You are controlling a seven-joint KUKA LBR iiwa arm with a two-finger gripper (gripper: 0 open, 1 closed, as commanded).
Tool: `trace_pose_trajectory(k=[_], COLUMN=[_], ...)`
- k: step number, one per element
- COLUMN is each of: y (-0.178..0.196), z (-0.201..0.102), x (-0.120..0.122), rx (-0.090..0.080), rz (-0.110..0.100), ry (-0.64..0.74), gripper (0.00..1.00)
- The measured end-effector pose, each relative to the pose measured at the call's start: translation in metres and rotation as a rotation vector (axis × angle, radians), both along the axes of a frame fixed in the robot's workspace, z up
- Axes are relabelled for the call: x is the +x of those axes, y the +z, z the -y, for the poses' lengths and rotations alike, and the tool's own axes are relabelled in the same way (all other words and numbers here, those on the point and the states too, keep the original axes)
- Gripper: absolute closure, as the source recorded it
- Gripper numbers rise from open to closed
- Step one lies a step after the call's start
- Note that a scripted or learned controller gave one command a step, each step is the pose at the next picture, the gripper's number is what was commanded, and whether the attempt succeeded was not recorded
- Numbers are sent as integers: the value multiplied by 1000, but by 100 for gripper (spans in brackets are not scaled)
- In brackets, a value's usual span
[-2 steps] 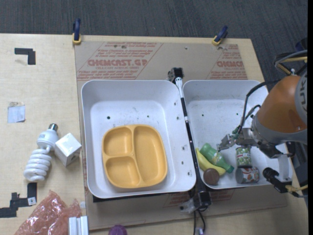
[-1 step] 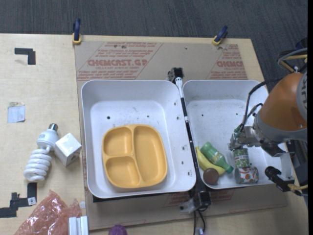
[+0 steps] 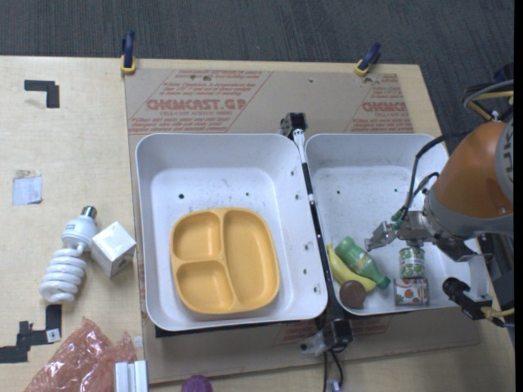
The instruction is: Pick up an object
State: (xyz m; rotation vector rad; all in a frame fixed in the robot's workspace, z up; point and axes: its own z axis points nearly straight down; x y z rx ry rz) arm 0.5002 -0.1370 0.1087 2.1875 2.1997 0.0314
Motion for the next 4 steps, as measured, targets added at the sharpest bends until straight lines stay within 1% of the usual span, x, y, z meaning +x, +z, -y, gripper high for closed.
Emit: trace_pose_trajectory(k=[1,2,3,4], y=[-14,-5,-16,-16], z=[-27,-28,-37,-37], x=[-20,-18,95,95], rx=[5,9,12,12], rz=[-30,-30,-42,-42], ry=[-11,-9,-3,-3], gripper=[0,100,100,0])
